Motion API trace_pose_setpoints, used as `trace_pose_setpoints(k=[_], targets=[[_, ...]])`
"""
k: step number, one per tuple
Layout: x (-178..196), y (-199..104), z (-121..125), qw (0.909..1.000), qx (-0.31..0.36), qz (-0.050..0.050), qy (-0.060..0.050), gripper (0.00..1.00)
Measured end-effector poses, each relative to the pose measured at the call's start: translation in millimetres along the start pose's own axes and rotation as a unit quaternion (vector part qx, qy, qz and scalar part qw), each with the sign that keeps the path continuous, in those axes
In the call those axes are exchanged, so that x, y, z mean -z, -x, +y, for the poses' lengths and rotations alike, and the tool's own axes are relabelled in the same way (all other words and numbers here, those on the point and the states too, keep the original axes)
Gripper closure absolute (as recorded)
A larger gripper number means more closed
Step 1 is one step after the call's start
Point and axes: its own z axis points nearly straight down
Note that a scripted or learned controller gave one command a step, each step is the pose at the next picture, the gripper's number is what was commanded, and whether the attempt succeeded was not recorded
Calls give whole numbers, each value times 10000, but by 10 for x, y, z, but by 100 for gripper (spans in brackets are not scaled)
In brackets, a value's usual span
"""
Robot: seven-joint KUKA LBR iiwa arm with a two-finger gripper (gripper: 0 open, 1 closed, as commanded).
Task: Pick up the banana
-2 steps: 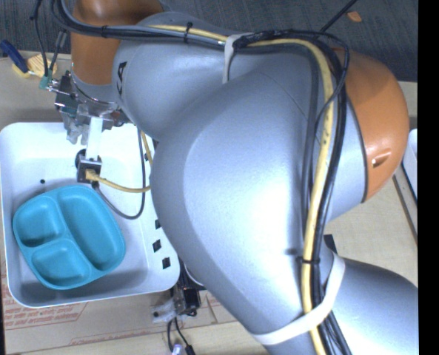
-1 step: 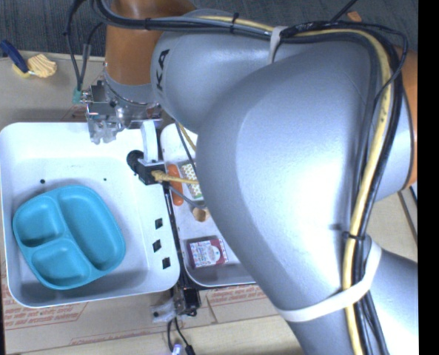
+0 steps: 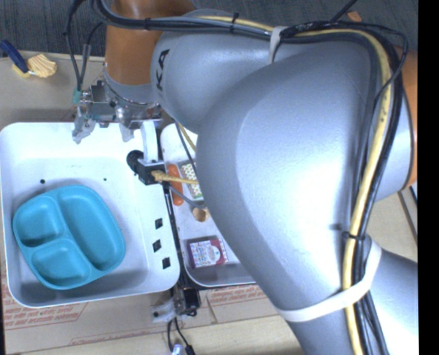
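The gripper (image 3: 99,117) hangs over the far rim of the left bin (image 3: 27,143), at the end of the big grey arm (image 3: 293,161), and the orange band (image 3: 134,28) is just behind it. Whether the gripper is open or closed I cannot tell from this angle.

From the gripper toward the camera, a blue divided plate (image 3: 67,235) lies on the white floor of the same bin, well apart from the gripper. To the right of the gripper, past the wall between the bins, a narrow part of the right bin (image 3: 219,278) shows under the arm. In it lie a patterned packet (image 3: 192,181), an orange thing (image 3: 176,193) just beside that packet, a small brown piece (image 3: 199,214) and a red and white packet (image 3: 206,252).

Where the banana is I cannot tell, because the arm covers most of the right bin. To the left of the gripper and a little farther from the camera, outside the bins, a pale yellow thing (image 3: 43,66) with a blue handle (image 3: 12,52) lies on the bench (image 3: 27,313); what it is I cannot say.

The bench is covered with brown cardboard, with red print along its near edge. Beyond the gripper, past the bench, the floor (image 3: 27,6) is dark grey and looks like carpet. Black cables (image 3: 75,21) loop around the orange band
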Motion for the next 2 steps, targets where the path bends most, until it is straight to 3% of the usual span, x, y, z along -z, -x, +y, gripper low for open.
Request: trace_pose_setpoints(k=[1, 2], targets=[[496, 940, -25, 9997, 242, 0, 16, 0], [260, 317, -12, 9753, -2210, 10, 7, 0]])
